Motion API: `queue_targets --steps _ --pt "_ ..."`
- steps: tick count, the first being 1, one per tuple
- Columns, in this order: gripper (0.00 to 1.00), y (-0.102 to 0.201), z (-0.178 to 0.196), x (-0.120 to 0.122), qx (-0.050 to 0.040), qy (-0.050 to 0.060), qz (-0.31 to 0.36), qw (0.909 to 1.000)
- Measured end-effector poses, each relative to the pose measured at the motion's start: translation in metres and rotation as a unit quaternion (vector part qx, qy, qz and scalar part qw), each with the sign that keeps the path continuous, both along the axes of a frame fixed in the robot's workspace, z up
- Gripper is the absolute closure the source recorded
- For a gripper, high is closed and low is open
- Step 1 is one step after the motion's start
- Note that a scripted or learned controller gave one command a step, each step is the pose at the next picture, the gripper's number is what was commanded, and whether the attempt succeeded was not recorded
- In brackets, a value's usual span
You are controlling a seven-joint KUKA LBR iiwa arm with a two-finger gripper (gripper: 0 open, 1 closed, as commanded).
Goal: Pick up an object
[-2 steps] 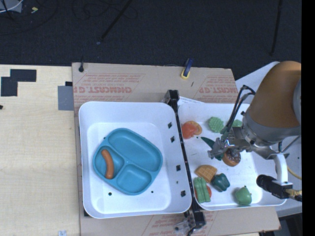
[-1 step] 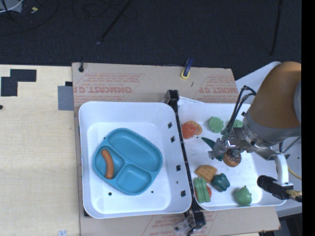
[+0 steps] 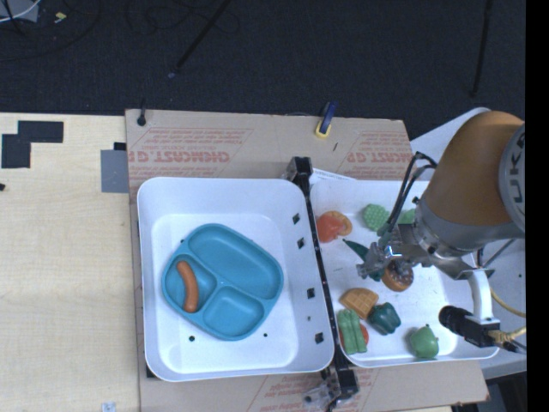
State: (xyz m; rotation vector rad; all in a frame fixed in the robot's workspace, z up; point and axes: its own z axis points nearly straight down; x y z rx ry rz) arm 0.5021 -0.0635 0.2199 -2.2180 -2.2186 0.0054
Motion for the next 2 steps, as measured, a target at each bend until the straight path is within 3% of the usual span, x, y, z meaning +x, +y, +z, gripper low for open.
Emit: queue_targets --steps 1,2 --pt "1.0 -0.001 -0.003 -0.009 0.0 0.0 -0.001 1.0" --pt "1.0 -0.004 0.017 -0.011 -0.0001 -0.002 -0.001 1.0"
